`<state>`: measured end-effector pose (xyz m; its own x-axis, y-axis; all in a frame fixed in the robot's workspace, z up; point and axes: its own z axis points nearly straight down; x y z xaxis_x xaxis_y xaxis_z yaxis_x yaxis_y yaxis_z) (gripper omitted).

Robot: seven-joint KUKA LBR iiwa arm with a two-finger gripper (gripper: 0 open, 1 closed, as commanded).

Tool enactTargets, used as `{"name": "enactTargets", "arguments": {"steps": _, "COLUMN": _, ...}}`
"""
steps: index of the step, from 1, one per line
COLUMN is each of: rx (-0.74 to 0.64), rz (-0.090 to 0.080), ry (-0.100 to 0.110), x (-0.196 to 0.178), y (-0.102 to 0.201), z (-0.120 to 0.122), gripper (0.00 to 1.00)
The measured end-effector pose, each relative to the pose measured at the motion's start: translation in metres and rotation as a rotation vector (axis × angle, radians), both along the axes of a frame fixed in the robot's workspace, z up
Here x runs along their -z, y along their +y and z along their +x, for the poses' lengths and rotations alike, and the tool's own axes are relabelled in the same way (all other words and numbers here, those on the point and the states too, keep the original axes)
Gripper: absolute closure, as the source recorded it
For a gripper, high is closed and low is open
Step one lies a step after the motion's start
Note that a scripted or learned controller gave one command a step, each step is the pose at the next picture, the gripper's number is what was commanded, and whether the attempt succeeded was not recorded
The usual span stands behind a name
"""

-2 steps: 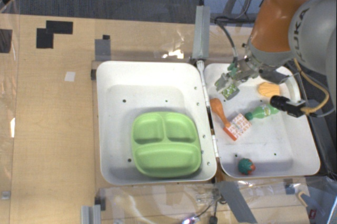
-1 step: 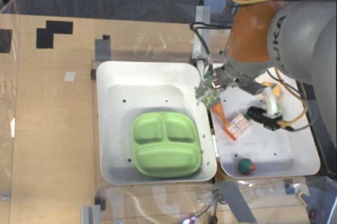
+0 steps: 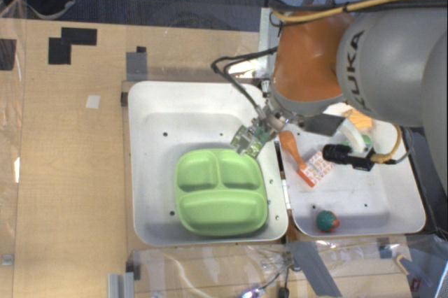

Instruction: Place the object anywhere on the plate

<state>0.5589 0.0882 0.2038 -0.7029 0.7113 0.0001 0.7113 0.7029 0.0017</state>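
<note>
The gripper [image 3: 260, 127] hangs low over the left bin [image 3: 150, 150], near that bin's right wall, at the end of the big grey arm [image 3: 392, 59] w/ its orange band, which reaches in from the right and covers much of the right bin's far side. The wrist hides the gripper's working end, so can't tell if it's clamped or loose. Right at its tip sits a small object [image 3: 246, 140]: a little blocky scrap, mottled green & pale w/ darker flecks, tilted, too small and blurred to make out more. It's at the far right corner of the plate [image 3: 220, 209], touching or just off the rim; can't say which, nor whether it's gripped or resting. The plate is lime green, a rounded rectangle w/ 3 compartments, 2 smaller ones on the far side and 1 long one on the near side, lying flat in the near right part of the left bin. Across the divide, in the right bin [image 3: 409, 216], an orange carrot-like piece [image 3: 288, 145] lies by the left wall, an orange & white packet [image 3: 316, 168] just beside it, and a green & red ball [image 3: 327, 221] near the front edge, well apart from both. The pale wood bench [image 3: 63, 185] spreads out to the left.
</note>
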Motion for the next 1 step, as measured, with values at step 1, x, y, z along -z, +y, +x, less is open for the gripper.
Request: {"name": "enactTargets", "arguments": {"steps": 1, "rx": 0.001, "rz": 0.000, "ry": 0.000, "x": -0.0001, "y": -0.0006, "z": 0.0002, "gripper": 0.00}}
